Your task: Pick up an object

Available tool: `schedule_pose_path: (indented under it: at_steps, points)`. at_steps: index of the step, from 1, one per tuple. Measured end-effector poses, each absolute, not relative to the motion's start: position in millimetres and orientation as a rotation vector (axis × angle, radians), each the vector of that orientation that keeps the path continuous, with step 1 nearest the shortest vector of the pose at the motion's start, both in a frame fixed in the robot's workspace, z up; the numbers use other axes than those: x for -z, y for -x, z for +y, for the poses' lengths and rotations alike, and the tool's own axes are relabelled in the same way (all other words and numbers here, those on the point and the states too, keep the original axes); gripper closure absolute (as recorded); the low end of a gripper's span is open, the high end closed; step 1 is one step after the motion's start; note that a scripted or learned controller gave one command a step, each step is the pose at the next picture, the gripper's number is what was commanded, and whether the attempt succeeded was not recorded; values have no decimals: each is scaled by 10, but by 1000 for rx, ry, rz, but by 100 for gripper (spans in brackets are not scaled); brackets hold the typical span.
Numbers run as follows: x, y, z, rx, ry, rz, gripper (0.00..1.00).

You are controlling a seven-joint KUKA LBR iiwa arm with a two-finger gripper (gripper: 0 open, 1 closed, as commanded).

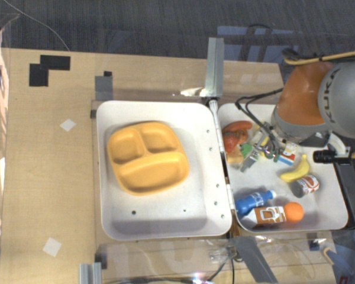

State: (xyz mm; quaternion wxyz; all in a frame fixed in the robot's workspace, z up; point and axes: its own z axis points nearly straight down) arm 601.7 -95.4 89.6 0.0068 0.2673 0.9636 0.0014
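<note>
My gripper (pixel 252 156) hangs low over the back left part of the right bin (pixel 338 209), reaching in from the right. It sits right next to a red and orange item (pixel 236 132) and a small green piece (pixel 247 148). A colourful small pack (pixel 287 154) lies just to its right, partly under the wrist. Further forward lie a yellow banana (pixel 296 171), a small can (pixel 306 185), a blue bottle (pixel 254 200), a brown carton (pixel 268 216) and an orange ball (pixel 293 212). Nothing visibly sits in the gripper.
The left bin (pixel 124 220) holds a yellow divided tray (pixel 147 156). A metal divider (pixel 225 164) separates the two bins. The arm's orange band (pixel 305 96) and grey body loom over the right bin's back right corner.
</note>
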Motion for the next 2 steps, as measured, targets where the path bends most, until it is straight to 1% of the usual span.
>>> schedule_pose_path:
  at_steps: [1,2]
  points:
    - [-887,-6318,-895,-4,-1115,2926,0]
    - [-876,-6605,-1278,-5,-1214,2907,0]
